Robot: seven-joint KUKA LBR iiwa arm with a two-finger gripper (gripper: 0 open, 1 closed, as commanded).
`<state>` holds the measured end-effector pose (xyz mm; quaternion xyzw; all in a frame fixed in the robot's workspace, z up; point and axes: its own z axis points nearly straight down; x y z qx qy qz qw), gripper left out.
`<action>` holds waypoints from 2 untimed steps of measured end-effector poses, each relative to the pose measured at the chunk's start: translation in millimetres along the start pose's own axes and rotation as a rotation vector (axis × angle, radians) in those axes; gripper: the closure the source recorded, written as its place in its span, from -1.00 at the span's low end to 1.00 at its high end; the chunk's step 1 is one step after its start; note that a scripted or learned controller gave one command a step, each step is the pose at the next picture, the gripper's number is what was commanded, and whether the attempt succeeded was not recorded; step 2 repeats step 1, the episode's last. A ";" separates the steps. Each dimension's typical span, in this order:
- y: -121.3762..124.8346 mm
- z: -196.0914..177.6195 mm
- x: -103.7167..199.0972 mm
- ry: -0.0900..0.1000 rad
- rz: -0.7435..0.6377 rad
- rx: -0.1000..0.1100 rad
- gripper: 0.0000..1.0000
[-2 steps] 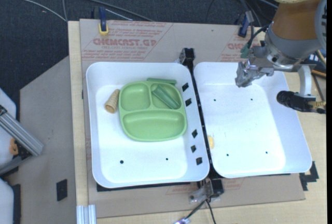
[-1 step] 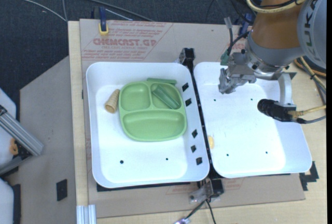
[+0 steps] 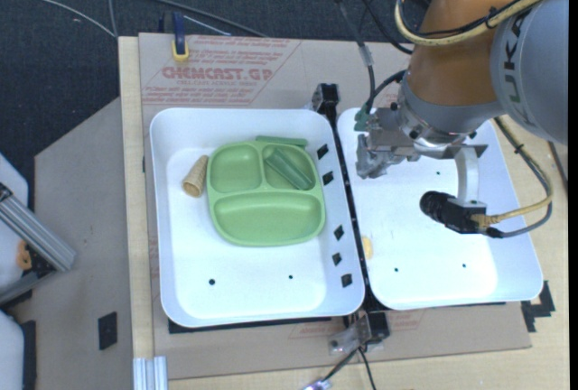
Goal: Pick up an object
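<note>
Two shallow white plastic bins with rounded corners sit side by side on a brown cardboard-covered tabletop (image 3: 235,54) printed with red lettering. In the left bin (image 3: 181,280) lies a green tray (image 3: 262,217), smooth and matte, roughly square with rounded corners and split into three compartments: two small ones at the far side and one wide one nearer the camera. A darker green bar (image 3: 291,168) lies in the far right compartment, its long axis running diagonally from far left to near right. Another flat green strip (image 3: 280,142) peeks out along the tray's far edge, lying left to right. Just beside the tray's left edge, a small tan ridged cone (image 3: 194,176) lies on the bin floor, its narrow tip pointing away from the camera and its wider end nearer. The grey arm with its orange band reaches over the right bin (image 3: 433,280), and the metal tool (image 3: 379,153) hangs near that bin's far left part, close to the divider of black clips between the bins; how wide it stands cannot be told. A black cable-fed part (image 3: 452,209) hangs over the right bin, with a small yellowish scrap (image 3: 367,246) near the divider.
</note>
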<state>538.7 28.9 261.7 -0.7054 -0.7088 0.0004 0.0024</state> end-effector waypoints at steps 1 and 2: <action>-14.6 13.5 38.8 0.000 0.001 0.001 1.00; -14.6 13.5 38.8 0.000 0.001 0.001 1.00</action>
